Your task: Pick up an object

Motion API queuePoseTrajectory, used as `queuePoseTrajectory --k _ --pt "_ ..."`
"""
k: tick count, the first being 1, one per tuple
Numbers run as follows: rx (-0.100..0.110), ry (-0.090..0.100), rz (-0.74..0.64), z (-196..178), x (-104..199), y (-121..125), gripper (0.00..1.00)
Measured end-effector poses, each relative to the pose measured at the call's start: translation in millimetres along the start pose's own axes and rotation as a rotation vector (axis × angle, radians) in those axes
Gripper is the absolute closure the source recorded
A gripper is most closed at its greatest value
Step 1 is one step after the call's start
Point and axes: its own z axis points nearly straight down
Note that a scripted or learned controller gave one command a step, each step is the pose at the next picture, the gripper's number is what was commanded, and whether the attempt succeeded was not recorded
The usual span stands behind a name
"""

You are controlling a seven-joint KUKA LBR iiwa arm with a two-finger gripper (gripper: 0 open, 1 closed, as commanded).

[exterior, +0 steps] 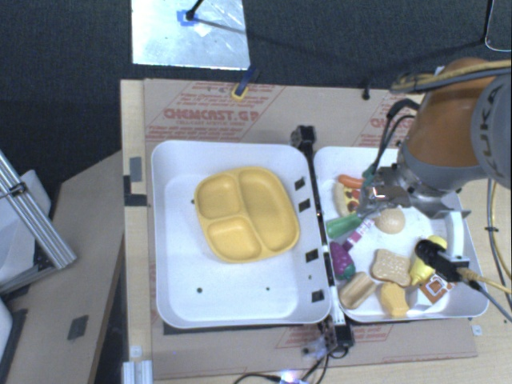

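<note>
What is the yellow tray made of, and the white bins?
The yellow tray looks like moulded plastic: one even colour, rounded compartments, a soft matte sheen. The white bins also look like plastic, smooth and slightly glossy with rounded corners. Neither can be told for sure from above.

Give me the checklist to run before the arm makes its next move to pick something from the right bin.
1. Claw above the right bin: ok.
2. Toy food within reach, such as the green piece beside the claw: ok.
3. Anything gripped: cannot tell.
4. Yellow tray lying flat in the left bin: ok.
5. Items spaced for a clean grasp: not ok; bread slice, bun and yellow block crowd together.
</note>
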Motion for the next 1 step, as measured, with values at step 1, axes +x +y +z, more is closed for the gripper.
queuePoseTrajectory --k 1 --pt "0.002 0.0 -0.002 13.1 4.6 4.2 1.0"
